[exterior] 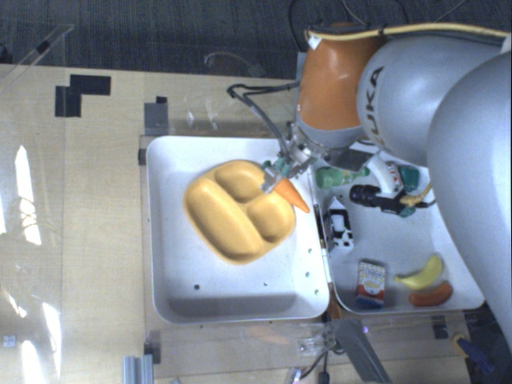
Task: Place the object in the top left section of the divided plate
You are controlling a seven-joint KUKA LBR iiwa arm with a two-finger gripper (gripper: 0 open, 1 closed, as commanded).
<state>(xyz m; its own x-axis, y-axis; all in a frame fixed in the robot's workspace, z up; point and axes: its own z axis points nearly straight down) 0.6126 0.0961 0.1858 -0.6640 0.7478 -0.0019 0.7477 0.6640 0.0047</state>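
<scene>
The tool (276,178) pinches a carrot (291,194) by its leafy end, just over the right rim of the yellow divided plate (238,210) in the left bin (232,298). The arm (416,86) reads "UKA".

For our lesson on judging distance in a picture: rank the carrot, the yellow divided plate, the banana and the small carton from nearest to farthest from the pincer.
Pincer.
1. Carrot: at the pincer's tip, on the plate's right edge.
2. Yellow divided plate: just left, in the left bin.
3. Small carton: right bin, near the front.
4. Banana: right bin, farther right.
</scene>
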